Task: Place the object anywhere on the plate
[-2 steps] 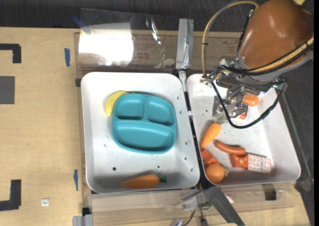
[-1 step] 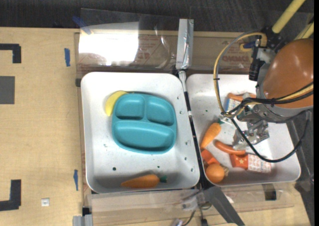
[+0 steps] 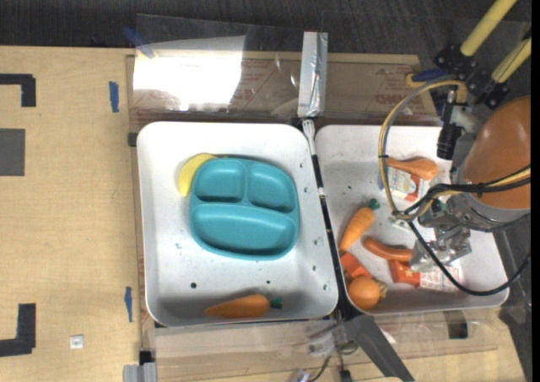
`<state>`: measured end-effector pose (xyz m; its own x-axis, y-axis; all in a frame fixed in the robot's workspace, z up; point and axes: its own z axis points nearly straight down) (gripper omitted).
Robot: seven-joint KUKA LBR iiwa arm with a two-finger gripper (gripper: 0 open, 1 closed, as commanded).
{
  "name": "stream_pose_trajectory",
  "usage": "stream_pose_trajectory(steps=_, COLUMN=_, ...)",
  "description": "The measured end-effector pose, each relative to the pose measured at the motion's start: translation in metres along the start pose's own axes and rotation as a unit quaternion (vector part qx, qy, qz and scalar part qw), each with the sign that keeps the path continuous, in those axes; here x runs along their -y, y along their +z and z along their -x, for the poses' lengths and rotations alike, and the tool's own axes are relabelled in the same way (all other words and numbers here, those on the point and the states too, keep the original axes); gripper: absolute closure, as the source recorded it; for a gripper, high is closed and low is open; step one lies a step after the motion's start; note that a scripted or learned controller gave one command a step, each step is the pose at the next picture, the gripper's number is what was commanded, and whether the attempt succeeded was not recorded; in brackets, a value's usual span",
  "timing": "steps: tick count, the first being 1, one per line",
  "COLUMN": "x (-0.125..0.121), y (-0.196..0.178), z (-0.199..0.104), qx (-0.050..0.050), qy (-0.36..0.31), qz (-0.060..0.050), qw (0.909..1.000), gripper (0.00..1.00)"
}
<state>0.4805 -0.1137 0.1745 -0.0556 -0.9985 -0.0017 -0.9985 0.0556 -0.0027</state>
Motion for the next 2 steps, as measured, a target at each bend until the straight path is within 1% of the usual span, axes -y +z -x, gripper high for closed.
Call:
stream_pose_trajectory(steps=1, x=0.006, y=0.066, z=-0.082, qx=-0.002, qy=-0.044, qz=-0.003, qw=0.999, gripper=1.0)
stream_pose_trajectory(steps=2, x=0.007, y=0.028, z=-0.108, qx=0.0, qy=0.048, qz=-0.002, qw=0.9989, gripper=1.0)
